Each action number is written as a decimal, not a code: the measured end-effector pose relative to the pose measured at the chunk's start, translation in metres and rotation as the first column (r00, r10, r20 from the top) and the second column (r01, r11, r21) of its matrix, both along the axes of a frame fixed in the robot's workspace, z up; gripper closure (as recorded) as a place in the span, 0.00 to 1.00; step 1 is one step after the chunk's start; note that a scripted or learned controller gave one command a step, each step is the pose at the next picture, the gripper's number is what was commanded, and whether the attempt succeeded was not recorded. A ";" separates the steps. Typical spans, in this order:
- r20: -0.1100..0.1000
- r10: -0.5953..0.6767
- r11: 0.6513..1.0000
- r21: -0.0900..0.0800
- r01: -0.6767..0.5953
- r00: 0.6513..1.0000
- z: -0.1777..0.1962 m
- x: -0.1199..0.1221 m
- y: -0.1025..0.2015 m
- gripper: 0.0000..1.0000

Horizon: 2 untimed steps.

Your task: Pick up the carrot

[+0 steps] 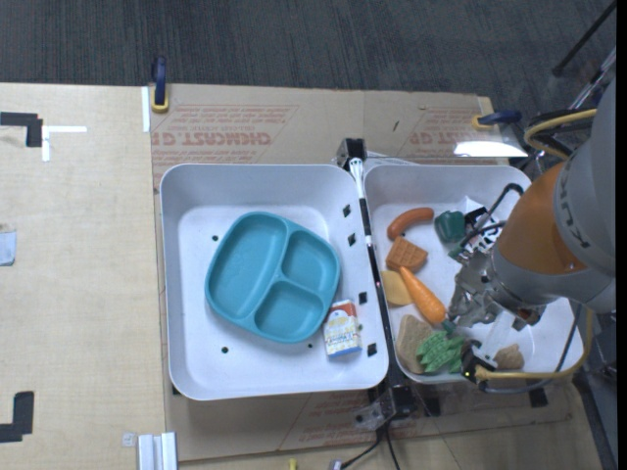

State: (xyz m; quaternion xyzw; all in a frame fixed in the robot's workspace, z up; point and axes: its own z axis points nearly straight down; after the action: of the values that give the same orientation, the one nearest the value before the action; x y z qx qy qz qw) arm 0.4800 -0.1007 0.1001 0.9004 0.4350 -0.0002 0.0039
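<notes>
The carrot [422,298] is a smooth, bright orange toy, tapered from a narrow tip to a broader end that meets a bunch of green leaves [443,351]. It lies on the floor of the right bin [382,179], just to the left of the gripper [464,309], whose metal tip stands right beside the carrot's thick end. Whether the two touch cannot be made out from above. The carrot's long axis runs on a diagonal: its narrow tip points up and to the left, away from the gripper, while the thick end and leaves lie down and to the right, under and below the gripper.

The carrot is not clamped between the fingers, and whether they stand apart or together cannot be told, since the wrist and the orange band [544,228] above it cover them.

Further left of the gripper, past the carrot, sit an orange wedge [407,256] and a pale yellow piece [394,286]; above those, a sausage [409,221]. A dark green item [450,225] lies up from the gripper. Well to the left, the other bin [171,292] holds a teal divided plate [272,276] and a small carton [342,329].
</notes>
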 end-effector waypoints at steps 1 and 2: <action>0.000 -0.001 1.000 0.000 0.001 1.000 0.000 0.000 0.000 0.00; -0.010 -0.445 0.896 0.005 0.445 0.896 -0.010 0.037 0.005 0.00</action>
State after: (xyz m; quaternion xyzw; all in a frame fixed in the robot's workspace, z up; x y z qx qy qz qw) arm 0.5167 -0.0954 0.0904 0.9760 0.2179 -0.0033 -0.0014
